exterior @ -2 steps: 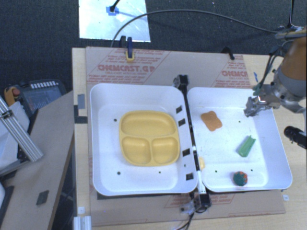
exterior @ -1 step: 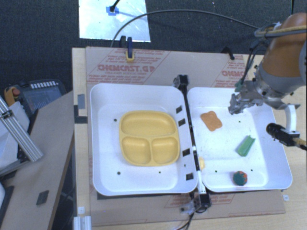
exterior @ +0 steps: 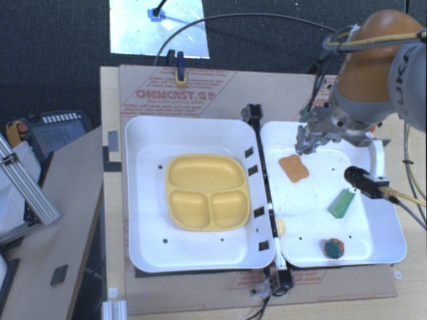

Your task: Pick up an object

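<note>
Setting: robotics lab or test cell. Evidence: grey industrial arm with orange band reaching over a counter of pale board; two shallow white bins mounted side by side on printed cardboard sheeting; loose black cabling running across dark carpeted floor; reflective metal plate on that floor; handheld control pendant with keypad at left; aluminium extrusion profile lying beside it.
</note>
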Robot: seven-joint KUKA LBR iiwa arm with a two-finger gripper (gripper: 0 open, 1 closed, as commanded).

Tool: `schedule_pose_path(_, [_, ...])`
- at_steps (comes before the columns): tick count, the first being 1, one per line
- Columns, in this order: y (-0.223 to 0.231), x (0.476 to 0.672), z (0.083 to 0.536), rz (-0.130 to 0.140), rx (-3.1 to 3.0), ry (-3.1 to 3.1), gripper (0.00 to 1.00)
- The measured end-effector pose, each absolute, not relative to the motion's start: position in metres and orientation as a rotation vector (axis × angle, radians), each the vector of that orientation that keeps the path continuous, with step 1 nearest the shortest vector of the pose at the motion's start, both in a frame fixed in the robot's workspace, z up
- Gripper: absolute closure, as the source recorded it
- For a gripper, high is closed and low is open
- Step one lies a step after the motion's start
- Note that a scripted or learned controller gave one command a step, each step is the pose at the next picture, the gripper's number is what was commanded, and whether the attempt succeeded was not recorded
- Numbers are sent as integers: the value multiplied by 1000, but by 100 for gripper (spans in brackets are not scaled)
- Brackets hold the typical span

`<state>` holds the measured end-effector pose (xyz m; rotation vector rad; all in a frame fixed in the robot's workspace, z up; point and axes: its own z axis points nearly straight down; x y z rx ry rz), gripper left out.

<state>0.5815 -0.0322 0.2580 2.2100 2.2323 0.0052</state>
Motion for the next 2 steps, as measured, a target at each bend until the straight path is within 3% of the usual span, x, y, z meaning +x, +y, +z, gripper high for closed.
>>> schedule_pose_path(2, [72, 592, 238, 4, 2210, 2234, 100])
